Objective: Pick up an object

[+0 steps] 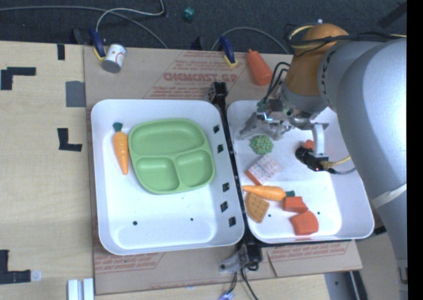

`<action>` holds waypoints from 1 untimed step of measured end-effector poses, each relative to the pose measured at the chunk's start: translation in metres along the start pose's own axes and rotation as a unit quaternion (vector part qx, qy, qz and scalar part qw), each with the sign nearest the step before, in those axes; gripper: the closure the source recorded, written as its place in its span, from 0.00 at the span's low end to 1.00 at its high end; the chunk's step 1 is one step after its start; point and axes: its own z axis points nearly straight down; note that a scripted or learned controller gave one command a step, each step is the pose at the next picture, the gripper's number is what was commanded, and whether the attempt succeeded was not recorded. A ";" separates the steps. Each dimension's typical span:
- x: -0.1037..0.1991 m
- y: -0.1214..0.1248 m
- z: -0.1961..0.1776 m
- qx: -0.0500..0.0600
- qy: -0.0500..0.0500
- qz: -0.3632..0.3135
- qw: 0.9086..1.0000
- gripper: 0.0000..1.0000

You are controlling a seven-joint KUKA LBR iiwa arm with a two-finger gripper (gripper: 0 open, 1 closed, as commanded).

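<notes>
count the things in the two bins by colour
orange: 3, carrot by the plate, carrot, waffle piece
green: 2, plate, broccoli
red: 2, blocks
pink-white: 1, wafer
total: 8

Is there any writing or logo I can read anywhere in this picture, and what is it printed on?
"CHEMGEAR" or similar, in red letters on the brown cardboard sheet under the bins; blurred, so the spelling is uncertain.
Smaller red print beneath it: too blurred to read.
Red print on the cardboard's front edge: too small to read.
Pink-and-white packet in the right bin: its markings are unreadable.
</notes>
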 end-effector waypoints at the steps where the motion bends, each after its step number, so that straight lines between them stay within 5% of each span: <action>1: 0.006 -0.012 0.000 0.000 -0.002 0.001 1.000 0.00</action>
